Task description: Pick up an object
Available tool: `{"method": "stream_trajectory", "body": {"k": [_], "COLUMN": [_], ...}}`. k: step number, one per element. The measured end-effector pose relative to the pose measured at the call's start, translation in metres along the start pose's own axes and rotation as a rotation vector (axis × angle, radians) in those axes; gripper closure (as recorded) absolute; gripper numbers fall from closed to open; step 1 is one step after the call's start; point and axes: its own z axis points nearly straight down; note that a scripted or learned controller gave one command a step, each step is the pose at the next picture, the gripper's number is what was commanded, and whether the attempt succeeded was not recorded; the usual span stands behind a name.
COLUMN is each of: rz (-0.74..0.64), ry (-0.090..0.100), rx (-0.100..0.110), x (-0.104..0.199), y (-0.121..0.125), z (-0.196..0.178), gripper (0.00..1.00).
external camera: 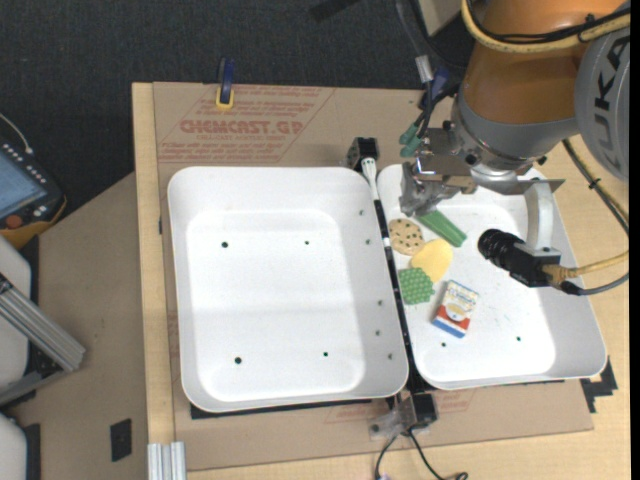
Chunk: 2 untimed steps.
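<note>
Over the right bin (pixel 560 363), at its far left corner, the gripper (pixel 425 193) hung low beneath the arm's (pixel 530 68) orange band and grey wrist. Whether it was spread or pressed together could not be told; the metal parts there blurred into one another, and nothing could be seen pinched by it.

All the loose things lay in the right bin, clustered along its left side near the wall it shares with the left bin (pixel 200 198). A green stick (pixel 443 229) lay aslant just under the gripper, touching it or nearly so (the view did not settle which). Beside the stick, toward the shared wall, sat a round tan cookie with dark specks (pixel 405 235). Just nearer the camera than the cookie lay a yellow piece (pixel 433 258), and against its near edge a green bumpy piece (pixel 416 286). A small white box with red and blue print (pixel 455 308) lay a little apart from those, further toward the right bin's middle. A black cylindrical part (pixel 510 253) with a cable hung over the right bin's far right portion, beside the arm.

Both bins rested on a cardboard sheet (pixel 250 118), the left bin lying just beside the right bin.
</note>
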Motion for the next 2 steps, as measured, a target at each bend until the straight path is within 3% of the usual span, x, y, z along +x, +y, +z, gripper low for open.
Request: {"method": "stream_trajectory", "body": {"k": [1,2], "rz": [0.001,-0.001], "ry": [0.001,0.003], "rx": [0.011,-0.003], "x": [0.032,0.094], "y": [-0.052,-0.057], "z": [0.000,-0.075], "gripper": [1.00,1.00]}}
